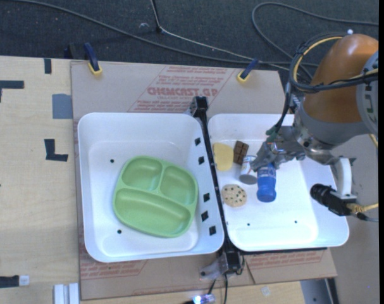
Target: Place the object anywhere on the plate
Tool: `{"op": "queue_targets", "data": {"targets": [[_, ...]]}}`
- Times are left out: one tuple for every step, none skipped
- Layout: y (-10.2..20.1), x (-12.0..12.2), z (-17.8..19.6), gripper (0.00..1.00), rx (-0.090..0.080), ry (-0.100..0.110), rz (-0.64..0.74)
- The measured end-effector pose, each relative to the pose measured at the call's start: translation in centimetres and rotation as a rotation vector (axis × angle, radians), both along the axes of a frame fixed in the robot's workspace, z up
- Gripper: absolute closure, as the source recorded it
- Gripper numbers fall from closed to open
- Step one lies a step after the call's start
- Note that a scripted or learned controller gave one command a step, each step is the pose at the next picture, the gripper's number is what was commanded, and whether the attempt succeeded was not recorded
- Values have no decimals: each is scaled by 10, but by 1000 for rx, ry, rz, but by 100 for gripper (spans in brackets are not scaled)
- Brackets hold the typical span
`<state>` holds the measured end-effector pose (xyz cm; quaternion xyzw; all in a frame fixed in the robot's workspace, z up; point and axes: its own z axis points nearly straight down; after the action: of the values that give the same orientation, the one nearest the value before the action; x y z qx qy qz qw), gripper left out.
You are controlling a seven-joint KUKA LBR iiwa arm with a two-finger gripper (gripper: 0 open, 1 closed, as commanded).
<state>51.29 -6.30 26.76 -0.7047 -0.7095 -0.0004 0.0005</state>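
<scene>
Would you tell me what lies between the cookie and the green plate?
In the camera view, the black divider where the bins meet separates cookie from plate.

Cardboard-topped bench (27, 189) bearing two white bins (90, 132)

Two bins sit side by side on a cardboard sheet (179, 84). The left bin (93, 132) holds a divided plate (157, 196) near its middle. In the right bin (305, 233), a cheese slice (222, 156) lies by the left wall, a chocolate piece (241, 151) just right of it, a cookie (234, 196) nearer, and a bottle (266, 186) right of the cookie, beneath the gripper (266, 159).
</scene>
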Motion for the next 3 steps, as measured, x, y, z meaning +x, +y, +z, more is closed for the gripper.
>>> {"op": "queue_targets", "data": {"targets": [[54, 23, 0, 100, 0, 1, 1], [101, 46, -21, 100, -1, 3, -1], [147, 71, -37, 100, -2, 2, -1]]}}
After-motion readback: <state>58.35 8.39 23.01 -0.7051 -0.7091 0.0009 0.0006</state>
